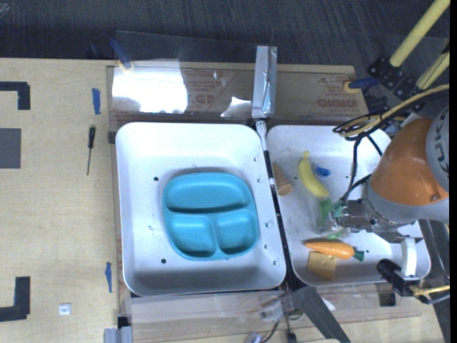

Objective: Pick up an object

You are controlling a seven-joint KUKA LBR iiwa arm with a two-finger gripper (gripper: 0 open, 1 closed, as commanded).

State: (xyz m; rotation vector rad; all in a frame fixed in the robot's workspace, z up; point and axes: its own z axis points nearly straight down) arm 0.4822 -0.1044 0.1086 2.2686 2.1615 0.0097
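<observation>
Sitting side by side on the wooden desk [50,213] are two white bins. The left bin [136,163] holds a blue tray [211,214] with three sections, lying flat in the middle. The right bin [285,138] holds the small things: a yellow banana [311,176] near the top, a little blue piece [323,171] just beside it, a small brown round thing [284,186] by the wall between the bins, an orange carrot [330,248] lying on its side, and a tan block [322,263] just below the carrot. A green thing [326,213] sits between the banana and the carrot, but it is hard to tell what it is. The grey arm with its orange band [405,170] comes in from the right and covers much of the right bin. Black and yellow cables [364,131] loop over the top of that bin. The pincer [341,217] is low in the bin, right next to the green thing and just above the carrot. The arm's own parts block it, so it is not clear whether it is open, closed, or gripping anything. A clear plastic wall [186,84] stands behind the bins and shines with glare. A thin dark tool [91,147] lies on the desk to the left.
</observation>
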